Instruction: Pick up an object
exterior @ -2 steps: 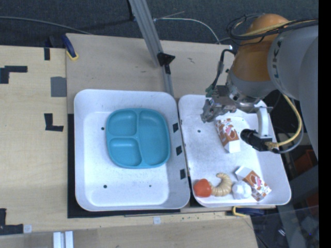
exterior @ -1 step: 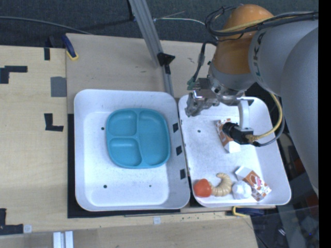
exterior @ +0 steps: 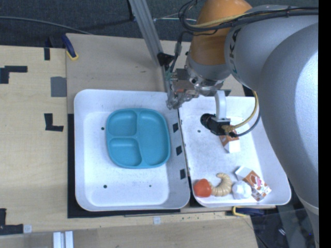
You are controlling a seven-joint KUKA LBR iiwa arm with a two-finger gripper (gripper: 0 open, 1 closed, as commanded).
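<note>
My gripper (exterior: pixel 175 100) hangs low over the far end of the divider between the two bins, under the orange-banded wrist (exterior: pixel 220 19). The right bin (exterior: pixel 199 154) holds the loose objects. A small orange and white box (exterior: pixel 231 142) lies mid-bin, right of the gripper. Along the near edge lie a red tomato (exterior: pixel 202 188), a tan croissant-shaped piece (exterior: pixel 223 185), a small white lump (exterior: pixel 239 191) and a red and white packet (exterior: pixel 254 183). All of them lie apart from the gripper.
A teal divided plate (exterior: pixel 138 138) fills the middle of the left bin (exterior: pixel 90 190). A slanted metal bar (exterior: pixel 145 19) rises behind the bins. A black cable end (exterior: pixel 209 122) hangs off the arm over the right bin. The arm's grey bulk covers the right side.
</note>
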